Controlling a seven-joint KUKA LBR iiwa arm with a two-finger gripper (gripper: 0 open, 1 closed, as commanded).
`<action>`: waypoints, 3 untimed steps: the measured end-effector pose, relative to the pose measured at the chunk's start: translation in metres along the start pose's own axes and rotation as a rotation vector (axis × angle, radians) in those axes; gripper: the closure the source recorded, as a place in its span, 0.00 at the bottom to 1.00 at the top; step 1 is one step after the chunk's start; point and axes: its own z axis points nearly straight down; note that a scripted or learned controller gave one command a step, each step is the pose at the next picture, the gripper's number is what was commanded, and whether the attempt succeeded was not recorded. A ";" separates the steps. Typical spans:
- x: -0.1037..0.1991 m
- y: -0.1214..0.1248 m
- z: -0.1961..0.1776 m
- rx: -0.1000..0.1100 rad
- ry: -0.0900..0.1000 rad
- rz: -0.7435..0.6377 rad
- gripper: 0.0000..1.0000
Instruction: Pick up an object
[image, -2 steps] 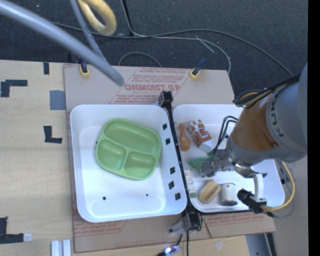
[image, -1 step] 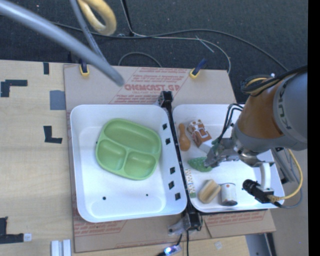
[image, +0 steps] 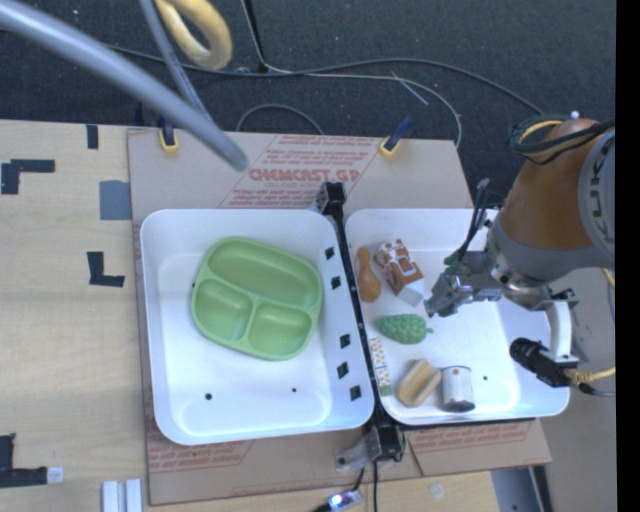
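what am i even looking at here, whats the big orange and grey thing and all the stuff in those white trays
That is a robot arm, reaching in from the right; its job is to pick up an object. One camera looks down from above the bench. The arm's gripper hangs over the right bin, close to a green leafy toy, with nothing visibly held. That bin also has a little gingerbread house, an orange-brown sausage shape, a bread roll and a small can. The left bin holds a green divided plate.
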 end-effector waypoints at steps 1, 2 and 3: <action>0.000 0.001 -0.029 0.003 0.001 0.000 1.00; 0.043 -0.003 -0.023 0.007 0.001 -0.002 1.00; 0.097 -0.012 -0.025 0.007 0.002 -0.005 1.00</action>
